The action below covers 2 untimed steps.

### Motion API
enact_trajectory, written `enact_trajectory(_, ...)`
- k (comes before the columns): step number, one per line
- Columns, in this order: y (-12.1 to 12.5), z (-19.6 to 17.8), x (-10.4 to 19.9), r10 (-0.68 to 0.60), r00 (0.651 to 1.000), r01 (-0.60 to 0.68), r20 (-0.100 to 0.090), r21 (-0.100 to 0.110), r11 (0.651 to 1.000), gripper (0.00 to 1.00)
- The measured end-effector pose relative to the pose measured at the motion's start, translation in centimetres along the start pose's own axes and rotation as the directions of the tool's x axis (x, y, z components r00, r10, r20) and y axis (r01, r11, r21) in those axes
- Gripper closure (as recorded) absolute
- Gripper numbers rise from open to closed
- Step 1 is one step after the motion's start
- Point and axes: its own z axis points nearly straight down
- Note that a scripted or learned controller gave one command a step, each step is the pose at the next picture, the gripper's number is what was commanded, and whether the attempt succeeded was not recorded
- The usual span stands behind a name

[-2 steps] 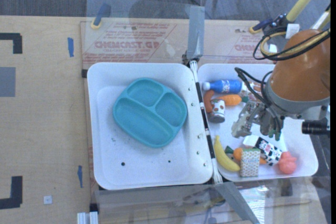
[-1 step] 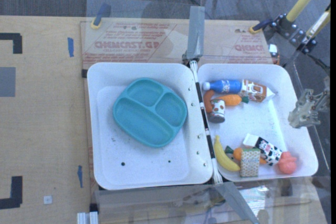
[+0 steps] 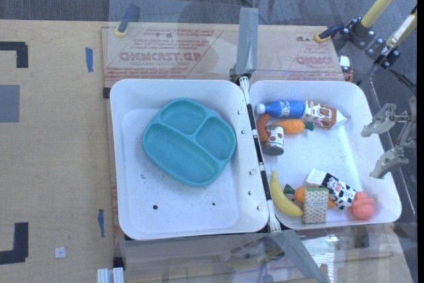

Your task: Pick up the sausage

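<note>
The sausage [image 3: 263,124] is a short reddish-brown piece lying against the left wall of the right bin [image 3: 371,199], below a blue-and-white bottle [image 3: 283,109]. A small can [image 3: 274,140] covers its lower end, and an orange carrot [image 3: 292,126] lies just to its right. My gripper [image 3: 383,142] hovers over the bin's right rim, far to the right of the sausage. Its two grey fingers [image 3: 378,122] are spread apart with nothing between them.
A teal divided plate [image 3: 189,141] lies in the left bin [image 3: 132,209]. The right bin also holds a brown-and-white carton [image 3: 323,116], a banana [image 3: 282,196], a tan box [image 3: 315,205], a cow-patterned carton [image 3: 340,191] and a pink peach [image 3: 362,207].
</note>
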Motion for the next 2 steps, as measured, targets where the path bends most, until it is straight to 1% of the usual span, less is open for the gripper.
enact_trajectory(1,4.8,9.0,0.7,-0.035,0.999,0.035,-0.004,-0.002,0.999,0.0)
enact_trajectory(2,9.1,19.4,0.4,-0.006,1.0,0.006,0.007,0.001,1.0,0.0)
